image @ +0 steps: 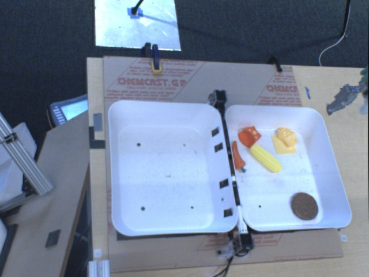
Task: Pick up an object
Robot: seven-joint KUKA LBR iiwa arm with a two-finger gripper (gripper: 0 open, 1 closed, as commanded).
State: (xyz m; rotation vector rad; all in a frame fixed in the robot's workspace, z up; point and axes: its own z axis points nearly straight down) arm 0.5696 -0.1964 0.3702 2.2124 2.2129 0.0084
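From the camera above the bench, two shallow white bins sit side by side on a brown board printed with red lettering. The left bin [167, 166] has only its bare floor with a few small dark dots. The right bin [331, 172] holds all the objects, clustered toward its 11 o'clock quarter, with one item apart at 5 o'clock.

A yellow corn cob [265, 158] lies near the bin's middle-left, its long axis running diagonally from 10 o'clock to 4 o'clock. Just above its upper end sits a red pepper piece [249, 135]. A slim orange-red carrot [237, 156] lies along the bin's left wall, its long axis near vertical in the view, with a green tip at its 6 o'clock end. To the right of the pepper, at about 1 o'clock from the corn, a yellow pastry-like item [286, 136] rests on a flat yellow cheese slice [283, 146]. A round brown cookie [304, 205] lies flat near the bin's 5 o'clock corner, well apart from the rest.

The gripper [346, 98] appears at the view's 3 o'clock edge, outside the right bin, away from every object; how its jaws stand cannot be told.
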